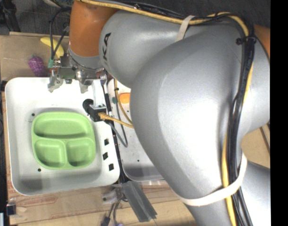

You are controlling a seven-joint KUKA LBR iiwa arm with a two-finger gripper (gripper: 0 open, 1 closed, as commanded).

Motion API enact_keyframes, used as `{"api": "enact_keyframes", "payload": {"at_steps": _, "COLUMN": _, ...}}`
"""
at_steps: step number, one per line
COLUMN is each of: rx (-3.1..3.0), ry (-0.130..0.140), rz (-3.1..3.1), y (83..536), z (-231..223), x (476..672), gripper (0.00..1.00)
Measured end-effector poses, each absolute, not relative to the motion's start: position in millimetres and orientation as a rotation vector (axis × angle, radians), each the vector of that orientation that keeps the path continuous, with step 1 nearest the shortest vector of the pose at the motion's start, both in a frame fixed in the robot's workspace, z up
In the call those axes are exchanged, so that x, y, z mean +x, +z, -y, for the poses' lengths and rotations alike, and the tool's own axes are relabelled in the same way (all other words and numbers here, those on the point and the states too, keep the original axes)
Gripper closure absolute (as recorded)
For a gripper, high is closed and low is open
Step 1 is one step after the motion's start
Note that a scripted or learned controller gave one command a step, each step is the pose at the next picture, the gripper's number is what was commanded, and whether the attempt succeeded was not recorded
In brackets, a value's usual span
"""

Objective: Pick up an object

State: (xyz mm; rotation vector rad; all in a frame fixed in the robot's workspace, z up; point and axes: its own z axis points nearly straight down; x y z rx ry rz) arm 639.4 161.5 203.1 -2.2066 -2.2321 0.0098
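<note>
Green divided tray (pixel 64 142) lay in the left bin (pixel 14 126), toward its near edge. The gripper (pixel 68 83) hung over that bin's far edge, jaws apart and empty. Purple object (pixel 36 66) and yellow piece (pixel 52 44) sat on the tabletop (pixel 14 51) beyond; the grey arm (pixel 191 102) hid most of the right bin (pixel 139 173).

Grey arm reaching in from the right.
Its orange band is above the wrist; the pincer (pixel 68 83) points down, fingers apart, holding nothing.
</note>
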Motion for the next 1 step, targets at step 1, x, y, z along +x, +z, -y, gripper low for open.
{"api": "enact_keyframes", "payload": {"at_steps": 1, "rx": -2.199, "ry": 0.014, "rz": 2.237, "y": 212.4, "z": -162.8, "x": 639.0, "gripper": 1.0}}
